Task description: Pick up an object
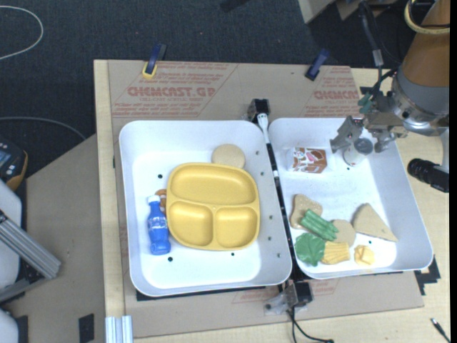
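the grey arm with the orange band is reaching in from the right, and its two-finger gripper (pixel 359 140) is hanging over the far part of the right shallow white bin (pixel 410 191), with nothing visible between its fingers; how wide they are standing i cannot tell from this slant. the nearest candidate is lying just beside it: a small flat brown-and-white packet (pixel 309 159) on bare bin floor, apart from its neighbours. a crowded cluster is sitting toward the near side of the same bin, with a green leafy toy vegetable (pixel 314 236), a tan wedge-shaped piece (pixel 372 223) and a yellow corn-like piece (pixel 337 251) touching or nearly so. in the left white bin (pixel 136 191) a yellow three-compartment plastic tray (pixel 212 206), a small blue bottle (pixel 158 227) and a round beige disc (pixel 228 155) are resting. i judge the packet the cleaner pick: centring above it, descending straight, and closing across its shorter side is likely working best, since a flat item is slipping easily.
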Available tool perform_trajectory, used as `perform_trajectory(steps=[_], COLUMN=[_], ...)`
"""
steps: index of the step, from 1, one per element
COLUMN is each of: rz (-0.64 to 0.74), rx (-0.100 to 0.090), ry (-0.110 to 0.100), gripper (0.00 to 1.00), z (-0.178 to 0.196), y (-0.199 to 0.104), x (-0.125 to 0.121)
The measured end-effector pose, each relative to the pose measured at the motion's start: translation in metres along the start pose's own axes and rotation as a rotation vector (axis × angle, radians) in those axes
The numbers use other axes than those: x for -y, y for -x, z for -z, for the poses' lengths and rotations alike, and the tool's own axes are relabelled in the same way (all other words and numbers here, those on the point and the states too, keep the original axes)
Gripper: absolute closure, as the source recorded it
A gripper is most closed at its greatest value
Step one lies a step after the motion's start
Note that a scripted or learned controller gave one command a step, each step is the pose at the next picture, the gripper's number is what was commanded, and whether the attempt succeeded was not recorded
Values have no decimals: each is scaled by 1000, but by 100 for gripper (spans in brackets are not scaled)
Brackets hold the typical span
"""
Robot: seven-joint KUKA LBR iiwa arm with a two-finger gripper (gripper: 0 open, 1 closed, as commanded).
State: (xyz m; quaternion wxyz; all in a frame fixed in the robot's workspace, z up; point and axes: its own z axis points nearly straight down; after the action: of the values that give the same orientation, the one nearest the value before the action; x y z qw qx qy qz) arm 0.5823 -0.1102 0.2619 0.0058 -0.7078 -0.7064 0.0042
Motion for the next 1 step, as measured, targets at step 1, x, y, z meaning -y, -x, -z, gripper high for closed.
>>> perform_trajectory(steps=[1], rz=[2], rx=[2], ry=[13], gripper=[0], z=[7], y=[0], x=[-2])
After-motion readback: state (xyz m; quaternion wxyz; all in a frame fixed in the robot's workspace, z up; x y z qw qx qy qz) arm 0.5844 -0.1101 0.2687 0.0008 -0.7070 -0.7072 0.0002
